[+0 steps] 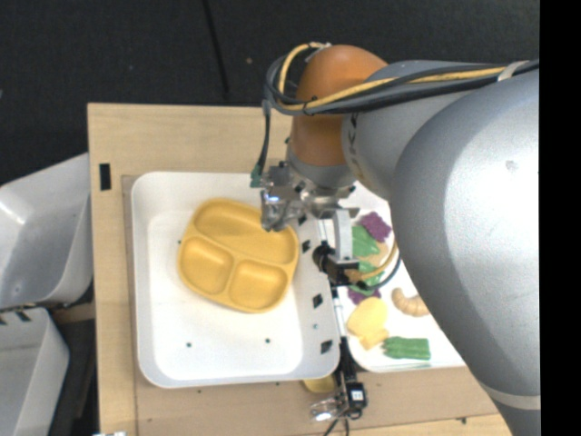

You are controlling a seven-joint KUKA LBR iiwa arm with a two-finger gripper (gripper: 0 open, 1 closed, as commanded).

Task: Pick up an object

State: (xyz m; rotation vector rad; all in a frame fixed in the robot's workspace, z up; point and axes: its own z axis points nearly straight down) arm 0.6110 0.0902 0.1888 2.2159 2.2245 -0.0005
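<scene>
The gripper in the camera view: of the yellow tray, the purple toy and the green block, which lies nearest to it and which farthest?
1. Yellow tray, left bin, right under the gripper.
2. Purple toy, right bin, upper part.
3. Green block, right bin, near its bottom edge.

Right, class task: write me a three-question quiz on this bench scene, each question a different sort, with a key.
1. True or false: the yellow divided plate lies in the left bin.
2. Multiple choice. The claw is seen over:
A. the plate's upper right rim
B. the green toy
C. the wooden bench
3. Fill in: the small yellow piece lies in the ____ bin.

Key: 1 true; 2 A; 3 right.
</scene>
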